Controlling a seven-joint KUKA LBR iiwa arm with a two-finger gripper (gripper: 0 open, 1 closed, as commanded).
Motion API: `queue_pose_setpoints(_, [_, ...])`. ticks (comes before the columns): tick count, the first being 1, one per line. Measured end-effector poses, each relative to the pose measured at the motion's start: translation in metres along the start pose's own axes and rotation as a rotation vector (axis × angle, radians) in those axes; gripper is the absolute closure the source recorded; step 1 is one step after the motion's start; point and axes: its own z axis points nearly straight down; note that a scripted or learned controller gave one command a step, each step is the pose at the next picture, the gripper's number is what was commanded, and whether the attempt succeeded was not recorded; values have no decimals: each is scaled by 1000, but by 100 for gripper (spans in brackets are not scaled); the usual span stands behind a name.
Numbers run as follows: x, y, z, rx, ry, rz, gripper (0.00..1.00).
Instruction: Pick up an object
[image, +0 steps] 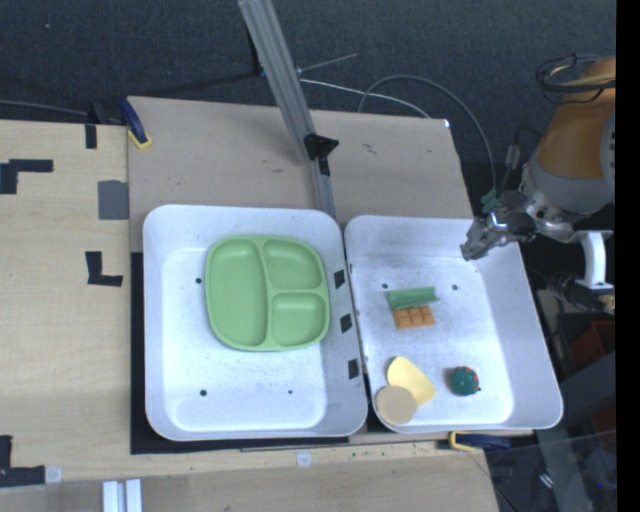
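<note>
Left bin (170, 300): shallow white tray, holds a light green three-section plastic plate (267, 292) near centre.
Right bin (520, 340): shallow white tray beside it, four items.
Green flat strip (412, 297): mid-bin, just above orange waffle-textured square (414, 318).
Yellow rounded piece (411, 379): front, touching tan round disc (395, 404) at front-left corner.
Dark green ball with red spot (462, 381): front right.
Gripper (476, 247): over the bin's back right edge, nothing between fingers; open or closed, can't tell.

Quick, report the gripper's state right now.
Gripper: over the top right rim of the right bin, nothing between it and the bin's toys; open or shut cannot be told.
</note>
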Motion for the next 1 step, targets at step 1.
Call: queue_pose_setpoints(1, [0,0,-9,5,2,0,100])
